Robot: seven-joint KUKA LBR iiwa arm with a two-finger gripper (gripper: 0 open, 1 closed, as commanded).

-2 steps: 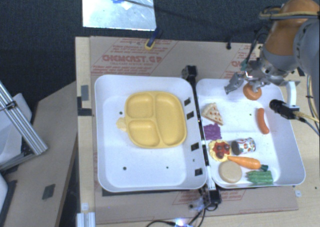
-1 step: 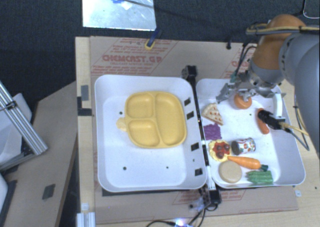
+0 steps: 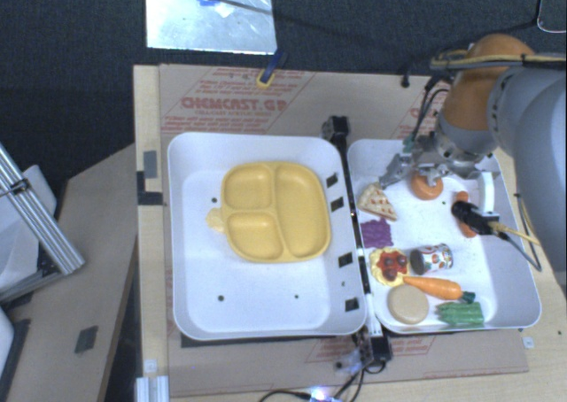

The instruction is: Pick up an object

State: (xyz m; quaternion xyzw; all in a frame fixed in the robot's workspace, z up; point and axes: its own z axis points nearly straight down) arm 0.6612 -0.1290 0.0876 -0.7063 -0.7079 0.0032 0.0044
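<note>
arm (image 3: 496,99) reaches down, tool (image 3: 416,168) low over right bin (image 3: 523,294).

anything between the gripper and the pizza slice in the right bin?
Nothing visible. The gripper hangs over the upper part of the right bin, and the pizza slice lies just below-left of it with bare bin floor between. The purple piece sits beyond the slice.

Yellow tray (image 3: 270,212), white bin (image 3: 190,241)
</note>
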